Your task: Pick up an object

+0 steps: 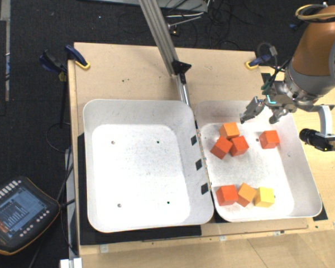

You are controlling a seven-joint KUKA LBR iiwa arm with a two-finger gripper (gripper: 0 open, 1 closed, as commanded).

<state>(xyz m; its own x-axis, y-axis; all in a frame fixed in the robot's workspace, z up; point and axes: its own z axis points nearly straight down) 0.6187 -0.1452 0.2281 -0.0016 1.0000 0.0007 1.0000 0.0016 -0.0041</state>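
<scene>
The claw (264, 111) hangs spread apart, with nothing in it, over the far end of the right bin (301, 166). The nearest block, a light orange cube (230, 130), sits in that bin, just below the claw and a bit left.

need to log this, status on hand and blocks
Hand open, holding nothing, above right bin's far edge. Seven blocks loose inside; nearest the orange one. Path unobstructed.

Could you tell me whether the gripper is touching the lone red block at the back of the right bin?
Apart. In the camera view, white bin floor shows between the gripper and the lone red block, which sits untouched below it.
</scene>
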